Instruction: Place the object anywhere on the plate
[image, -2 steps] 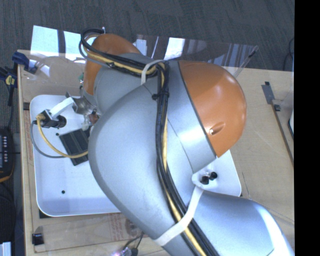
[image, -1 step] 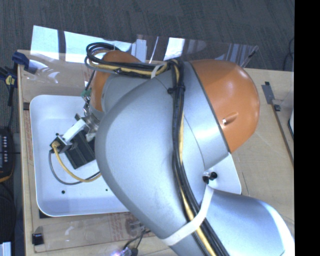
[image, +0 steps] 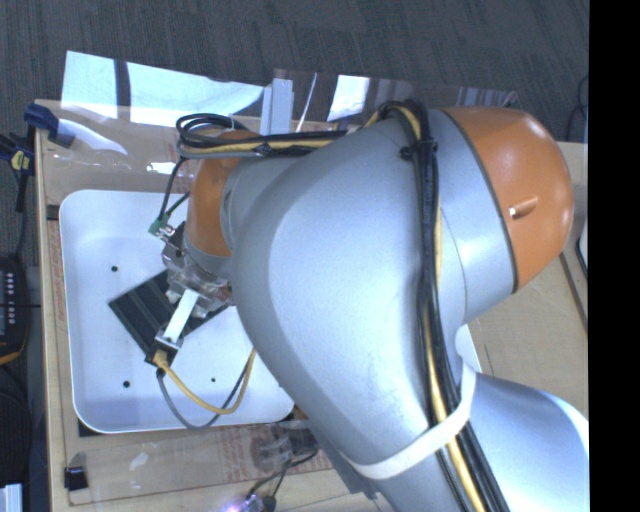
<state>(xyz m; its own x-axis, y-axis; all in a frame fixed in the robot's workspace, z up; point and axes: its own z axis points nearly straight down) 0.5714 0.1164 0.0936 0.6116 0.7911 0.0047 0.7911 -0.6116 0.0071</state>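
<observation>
Dark grey ribbed carpet lies beyond the pale wooden bench (image: 130, 465), whose far edge carries crinkled clear plastic sheeting (image: 160, 90) and a blue clamp (image: 40, 120). On the bench sits a shallow white bin (image: 90, 230) of smooth, glossy plastic with rounded corners and a low raised rim. A flat black rectangular slab (image: 140, 305), matte and thin, lies on the bin floor, turned at a slant to the walls. The bulky grey arm (image: 400, 300), smooth-shelled with a rounded orange band (image: 520, 200), covers the bin's right side. Its gripper (image: 185, 285) is at the slab's right end, and whether it is wide, narrow or holding the slab cannot be told. Bare white floor surrounds the slab on the left and near sides, well clear of both walls.
</observation>
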